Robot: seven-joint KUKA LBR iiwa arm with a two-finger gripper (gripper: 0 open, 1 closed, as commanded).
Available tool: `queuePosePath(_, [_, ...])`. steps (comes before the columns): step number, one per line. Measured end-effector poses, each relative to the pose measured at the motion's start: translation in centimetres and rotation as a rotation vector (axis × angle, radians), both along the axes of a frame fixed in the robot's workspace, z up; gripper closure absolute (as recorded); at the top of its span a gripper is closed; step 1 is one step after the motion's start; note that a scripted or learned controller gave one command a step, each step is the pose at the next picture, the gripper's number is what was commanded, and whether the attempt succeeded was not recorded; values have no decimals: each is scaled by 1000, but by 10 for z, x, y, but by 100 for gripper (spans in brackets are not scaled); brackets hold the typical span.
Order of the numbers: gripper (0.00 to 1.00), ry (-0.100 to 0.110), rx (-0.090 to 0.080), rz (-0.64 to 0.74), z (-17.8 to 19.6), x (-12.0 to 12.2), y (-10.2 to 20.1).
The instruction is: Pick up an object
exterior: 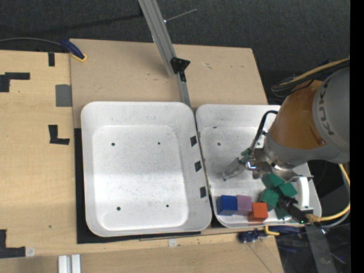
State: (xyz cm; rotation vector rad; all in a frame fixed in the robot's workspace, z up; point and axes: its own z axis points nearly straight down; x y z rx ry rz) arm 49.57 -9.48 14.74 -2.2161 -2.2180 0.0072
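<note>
Gripper [232, 170] hangs low in right bin [227, 118], fingers look spread, pinching nothing; blocks — blue block [227, 204], purple block [244, 203], orange block [259, 210], green piece [277, 187] — crowd the near edge; judgement: shift toward the blue one, straddle it squarely, then close.

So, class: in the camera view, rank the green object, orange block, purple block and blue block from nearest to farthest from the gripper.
Measured from the gripper in the right bin:
1. Green object, to its right and slightly below.
2. Purple block and blue block, both below it; too close to call.
3. Orange block, lower right, by the bin's bottom edge.
</note>
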Motion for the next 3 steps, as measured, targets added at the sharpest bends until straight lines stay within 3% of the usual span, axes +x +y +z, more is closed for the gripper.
queuePosePath(1, [0,1,0,-1,-54,-2,1])
queuePosePath(2, [100,-2,1,1,-42,-1,1])
queuePosePath(3, [100,-9,-2,0,1,-2,-3])
